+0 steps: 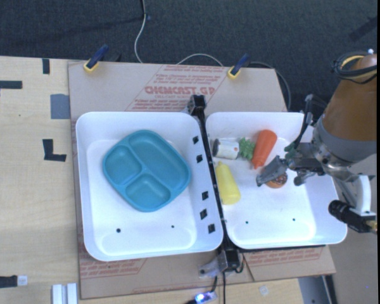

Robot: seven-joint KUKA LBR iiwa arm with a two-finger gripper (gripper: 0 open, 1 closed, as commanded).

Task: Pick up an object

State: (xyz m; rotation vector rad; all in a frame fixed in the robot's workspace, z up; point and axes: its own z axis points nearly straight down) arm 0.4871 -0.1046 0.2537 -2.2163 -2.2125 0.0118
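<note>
two white bins [92,233] sit side by side on a cardboard sheet [177,87]; yellow and blue clamps [95,57] grip its twelve o'clock edge.

The grey arm [351,116] is seen reaching in from the right, its orange band above the wrist. The gripper [280,171] is held low, pointed leftward. One dark finger [270,171] is extended to the left; the other is set just right of it.

Text I can read: red "CHEMCAST GP" print, upside down, on the brown protective sheet [177,87] under my bins.
</note>
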